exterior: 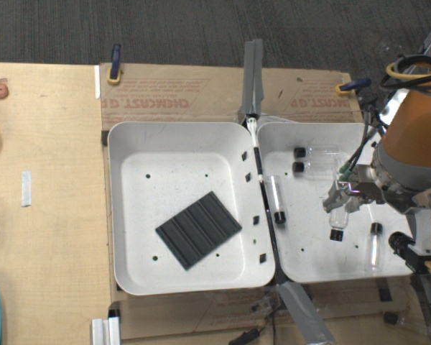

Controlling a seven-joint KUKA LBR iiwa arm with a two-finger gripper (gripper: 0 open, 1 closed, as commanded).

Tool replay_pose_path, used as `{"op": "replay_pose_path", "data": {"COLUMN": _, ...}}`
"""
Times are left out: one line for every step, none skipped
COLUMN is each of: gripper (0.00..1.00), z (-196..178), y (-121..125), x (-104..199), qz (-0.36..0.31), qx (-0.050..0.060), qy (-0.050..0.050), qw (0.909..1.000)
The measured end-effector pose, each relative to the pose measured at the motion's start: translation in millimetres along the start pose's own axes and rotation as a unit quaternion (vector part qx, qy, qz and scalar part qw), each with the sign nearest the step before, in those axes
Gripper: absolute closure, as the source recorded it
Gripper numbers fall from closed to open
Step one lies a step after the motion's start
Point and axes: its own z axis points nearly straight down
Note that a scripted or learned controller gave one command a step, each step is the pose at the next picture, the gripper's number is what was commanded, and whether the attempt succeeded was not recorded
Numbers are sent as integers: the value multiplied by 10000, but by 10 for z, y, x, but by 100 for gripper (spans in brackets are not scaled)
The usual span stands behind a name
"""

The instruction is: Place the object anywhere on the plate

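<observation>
A dark grey ribbed plate (199,229) lies tilted on the floor of the left bin (129,192). Several clear vials with black caps lie in the right bin (309,264). One vial (275,198) rests along that bin's left wall, and two more (310,157) are near the back. Another vial (374,244) lies at the front right. My gripper (340,201) hangs over the middle of the right bin. A small vial with a black cap (337,230) is right below it. Whether that vial is gripped or resting on the floor cannot be made out.
A metal divider (253,85) runs between the two bins. Cardboard (179,95) lies behind them, held by clamps. Cables and the arm's grey body (409,149) fill the right side. The wooden bench (43,192) extends to the left.
</observation>
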Motion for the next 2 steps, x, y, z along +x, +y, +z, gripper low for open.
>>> {"op": "replay_pose_path", "data": {"gripper": 100, "z": 249, "y": -46, "x": 630, "qz": -433, "qx": 3, "qy": 4, "qw": 9991}}
{"op": "replay_pose_path", "data": {"gripper": 100, "z": 86, "y": 793, "x": 1354, "qz": 227, "qx": 9, "qy": -9, "qw": 9997}}
